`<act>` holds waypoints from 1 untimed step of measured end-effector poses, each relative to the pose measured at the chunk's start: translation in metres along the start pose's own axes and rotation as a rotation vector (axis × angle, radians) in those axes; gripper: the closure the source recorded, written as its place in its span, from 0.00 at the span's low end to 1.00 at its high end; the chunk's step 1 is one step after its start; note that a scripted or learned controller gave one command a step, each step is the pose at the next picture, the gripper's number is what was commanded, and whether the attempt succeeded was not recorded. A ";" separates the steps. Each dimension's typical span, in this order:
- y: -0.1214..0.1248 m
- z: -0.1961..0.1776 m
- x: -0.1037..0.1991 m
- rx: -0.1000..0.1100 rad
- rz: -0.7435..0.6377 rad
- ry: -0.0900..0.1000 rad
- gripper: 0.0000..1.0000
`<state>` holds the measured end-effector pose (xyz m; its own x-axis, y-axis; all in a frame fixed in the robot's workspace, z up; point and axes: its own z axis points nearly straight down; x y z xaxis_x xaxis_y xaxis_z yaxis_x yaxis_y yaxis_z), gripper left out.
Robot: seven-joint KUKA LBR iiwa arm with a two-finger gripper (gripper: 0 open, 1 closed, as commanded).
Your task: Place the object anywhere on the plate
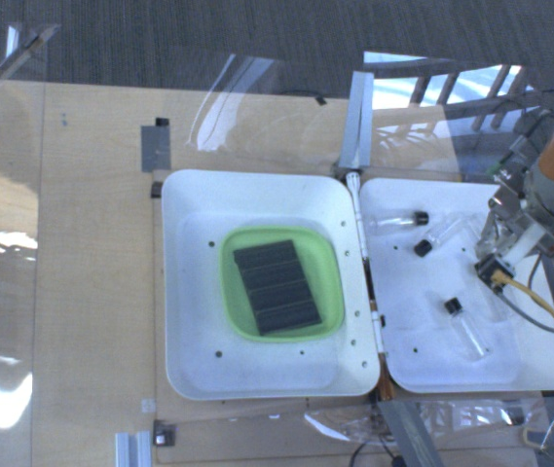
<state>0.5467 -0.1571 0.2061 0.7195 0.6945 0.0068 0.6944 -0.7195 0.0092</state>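
End effector [496,261] is hovering over the right bin [539,373], grip state indiscernible; the dark block [277,287] is already lying on the green plate [233,305].

No writing, label, brand, number or sign can be read anywhere on the bench [82,261] or the bins [257,188].

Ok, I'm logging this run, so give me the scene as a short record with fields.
left bin: holds a green plate
on plate: dark ridged block, lying flat
right bin: several small clear tubes with black caps
gripper: low over the right bin's right side
task state: block already rests on the plate
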 end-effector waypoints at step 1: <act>-0.091 -0.009 0.064 0.007 0.002 -0.004 1.00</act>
<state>0.5296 -0.0469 0.2147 0.7211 0.6928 0.0032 0.6928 -0.7211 0.0025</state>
